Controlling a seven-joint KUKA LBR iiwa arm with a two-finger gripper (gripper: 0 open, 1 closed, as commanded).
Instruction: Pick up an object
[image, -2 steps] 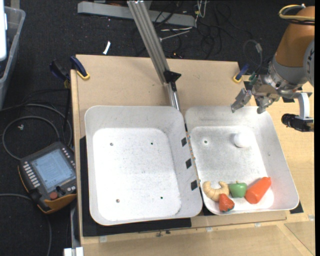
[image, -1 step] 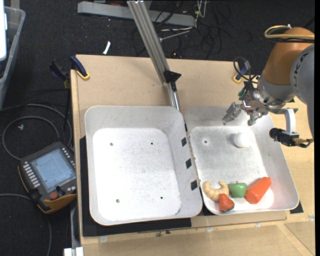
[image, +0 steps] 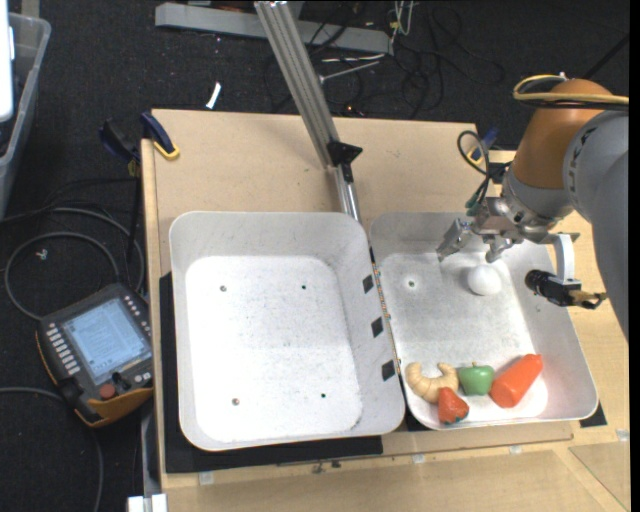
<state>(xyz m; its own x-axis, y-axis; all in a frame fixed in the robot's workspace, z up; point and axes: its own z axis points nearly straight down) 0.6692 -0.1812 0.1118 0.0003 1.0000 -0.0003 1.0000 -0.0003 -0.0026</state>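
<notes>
The arm (image: 585, 165) is reaching in over the right bin (image: 565, 345), and its gripper (image: 480, 243) is hanging just above and beside a white ball (image: 484, 280) lying on the bin floor. The jaws are standing spread wide with nothing between them, probably so they can straddle the ball. The other toys are resting well apart from it in the near corner: a cream shrimp (image: 429, 379), a red strawberry (image: 452, 404), a green pepper (image: 476, 378) and an orange carrot (image: 517, 380), touching or nearly so. The left bin (image: 270, 325) is sitting alongside on the table (image: 250, 165).
</notes>
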